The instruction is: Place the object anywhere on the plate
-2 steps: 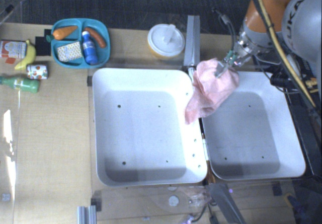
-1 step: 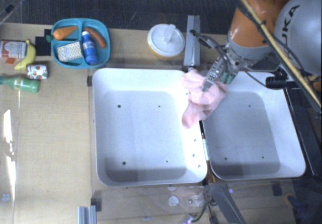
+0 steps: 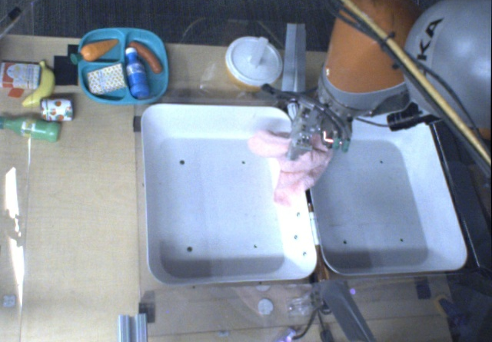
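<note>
A soft pink cloth (image 3: 294, 171) hangs over the right edge of the left bin (image 3: 207, 210), near the divide between the two bins. My gripper (image 3: 306, 141) sits right on the cloth's upper part, and its fingers look shut on the fabric. The cloth's lower end droops toward the bin floor. The plate (image 3: 156, 47) is a blue sectioned dish on the bench at the far left, beyond the left bin. It holds a toy carrot, a hot dog, a blue bottle and a cracker-like piece.
The right bin (image 3: 392, 217) lies under the arm. A white-lidded yellow cup (image 3: 254, 62) stands behind the left bin. A banana (image 3: 40, 85), a small can (image 3: 56, 108), a green bottle (image 3: 31, 127) and a box (image 3: 17, 75) sit at the left edge.
</note>
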`<state>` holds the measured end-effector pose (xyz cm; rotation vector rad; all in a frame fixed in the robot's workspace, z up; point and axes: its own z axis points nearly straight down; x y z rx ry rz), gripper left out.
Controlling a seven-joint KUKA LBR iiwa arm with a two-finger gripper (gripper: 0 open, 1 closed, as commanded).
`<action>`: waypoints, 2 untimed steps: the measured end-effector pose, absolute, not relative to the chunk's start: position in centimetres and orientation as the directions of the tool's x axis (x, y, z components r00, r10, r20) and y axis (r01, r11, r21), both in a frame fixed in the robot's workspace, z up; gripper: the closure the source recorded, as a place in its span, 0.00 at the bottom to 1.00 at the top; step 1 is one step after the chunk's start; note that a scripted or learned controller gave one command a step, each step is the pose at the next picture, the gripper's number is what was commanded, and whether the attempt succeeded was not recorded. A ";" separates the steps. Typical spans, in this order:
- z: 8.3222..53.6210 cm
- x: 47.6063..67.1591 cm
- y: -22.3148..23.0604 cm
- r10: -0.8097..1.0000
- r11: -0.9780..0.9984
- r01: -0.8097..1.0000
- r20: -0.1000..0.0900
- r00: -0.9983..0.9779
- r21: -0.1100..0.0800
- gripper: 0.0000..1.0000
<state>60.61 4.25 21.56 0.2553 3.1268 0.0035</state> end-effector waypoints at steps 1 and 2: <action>21.6 57.1 9.0 -0.003 1.000 -0.003 -0.004 -1.000 0.002 1.00; 22.4 55.4 14.1 -0.007 1.000 -0.007 -0.004 -1.000 0.003 1.00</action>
